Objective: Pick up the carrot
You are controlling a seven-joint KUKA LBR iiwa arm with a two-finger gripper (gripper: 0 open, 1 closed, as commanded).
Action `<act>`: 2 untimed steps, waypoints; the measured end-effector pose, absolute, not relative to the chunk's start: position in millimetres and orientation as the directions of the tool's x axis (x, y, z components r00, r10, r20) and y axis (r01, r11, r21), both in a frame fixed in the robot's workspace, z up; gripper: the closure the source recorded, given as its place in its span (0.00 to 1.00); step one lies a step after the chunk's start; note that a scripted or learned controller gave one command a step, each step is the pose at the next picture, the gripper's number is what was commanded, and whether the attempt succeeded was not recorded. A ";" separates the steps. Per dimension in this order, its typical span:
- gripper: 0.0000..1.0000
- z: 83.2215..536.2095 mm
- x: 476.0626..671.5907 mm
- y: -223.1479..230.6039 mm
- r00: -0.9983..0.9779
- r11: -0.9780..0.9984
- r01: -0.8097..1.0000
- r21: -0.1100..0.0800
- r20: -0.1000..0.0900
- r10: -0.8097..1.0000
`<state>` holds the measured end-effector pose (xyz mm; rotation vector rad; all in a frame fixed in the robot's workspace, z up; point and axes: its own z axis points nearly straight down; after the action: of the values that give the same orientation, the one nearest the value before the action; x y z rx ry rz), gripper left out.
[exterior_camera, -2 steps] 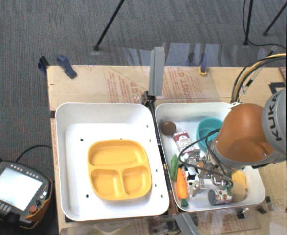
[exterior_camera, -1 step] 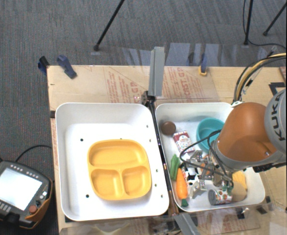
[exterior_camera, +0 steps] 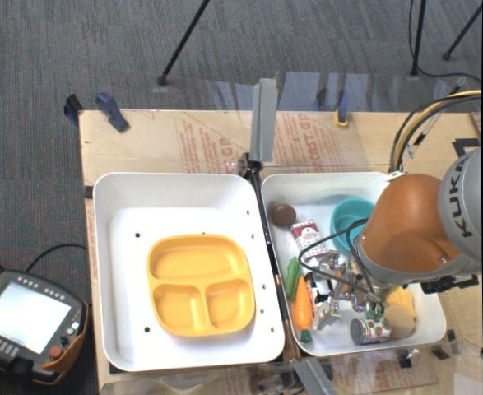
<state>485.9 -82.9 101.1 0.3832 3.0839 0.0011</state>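
The carrot [exterior_camera: 304, 309], orange with a green stub at its lower end, lies along the left wall of the right bin [exterior_camera: 323, 186], near the front. My gripper [exterior_camera: 333, 304] hangs low in that bin just to the right of the carrot, under the orange band of the wrist [exterior_camera: 406, 225]. Its metal fingers [exterior_camera: 324, 314] point down and left beside the carrot, and nothing shows between them. The wrist hides much of the bin's right half.
In the right bin lie a green vegetable [exterior_camera: 293, 276], a brown round thing [exterior_camera: 283, 215], a red-and-white packet [exterior_camera: 305, 235], a teal bowl [exterior_camera: 350, 216], a small can [exterior_camera: 371, 330] and a yellow item [exterior_camera: 402, 300]. The left bin [exterior_camera: 126, 212] holds a yellow divided plate [exterior_camera: 201, 285].
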 end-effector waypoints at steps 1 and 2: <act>0.00 101.2 486.2 -82.4 -0.975 0.976 0.218 0.000 -0.035 0.217; 0.00 101.0 486.4 -82.2 -0.972 0.973 0.232 0.002 -0.034 0.232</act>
<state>486.4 -82.2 101.0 0.3628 3.0860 -0.0036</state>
